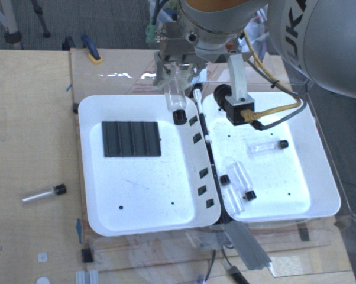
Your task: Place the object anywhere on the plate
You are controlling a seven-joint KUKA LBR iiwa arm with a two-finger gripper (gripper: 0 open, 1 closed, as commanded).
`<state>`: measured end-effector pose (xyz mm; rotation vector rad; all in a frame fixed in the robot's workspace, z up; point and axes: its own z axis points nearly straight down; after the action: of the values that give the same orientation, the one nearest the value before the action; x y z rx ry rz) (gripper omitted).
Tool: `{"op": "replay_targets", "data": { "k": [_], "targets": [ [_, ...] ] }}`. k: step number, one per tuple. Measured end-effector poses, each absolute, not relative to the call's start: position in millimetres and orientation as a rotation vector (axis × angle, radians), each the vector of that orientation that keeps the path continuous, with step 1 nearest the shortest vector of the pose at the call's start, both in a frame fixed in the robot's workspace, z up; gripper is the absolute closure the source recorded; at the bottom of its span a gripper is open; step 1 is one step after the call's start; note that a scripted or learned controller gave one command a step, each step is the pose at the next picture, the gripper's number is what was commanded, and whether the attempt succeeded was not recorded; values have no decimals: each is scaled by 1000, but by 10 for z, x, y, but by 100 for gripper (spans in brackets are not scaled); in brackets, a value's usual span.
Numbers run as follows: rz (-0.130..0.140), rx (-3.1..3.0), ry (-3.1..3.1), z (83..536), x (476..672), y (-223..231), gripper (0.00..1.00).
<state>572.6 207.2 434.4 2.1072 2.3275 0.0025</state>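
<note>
On the counter point(30, 129) at far left we see a capped vial point(44, 193). The left bin point(89, 176) holds a dark ridged plate point(131, 139). Above its right rim, the gripper point(177, 87) has its fingers clenched on a black-capped vial point(177, 108), hanging upright. Three vials point(268, 147) lie in the right bin point(320, 176).

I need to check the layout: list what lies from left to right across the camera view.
Loose vial on the bench → dark ribbed plate in the left bin → vial under the gripper → vial with black cap in the right bin.
</note>
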Motion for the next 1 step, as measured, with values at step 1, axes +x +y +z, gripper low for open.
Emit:
{"op": "replay_targets", "data": {
  "k": [1],
  "targets": [
    [3,1908,2493,4347,6186,2157,100]
  ]
}}
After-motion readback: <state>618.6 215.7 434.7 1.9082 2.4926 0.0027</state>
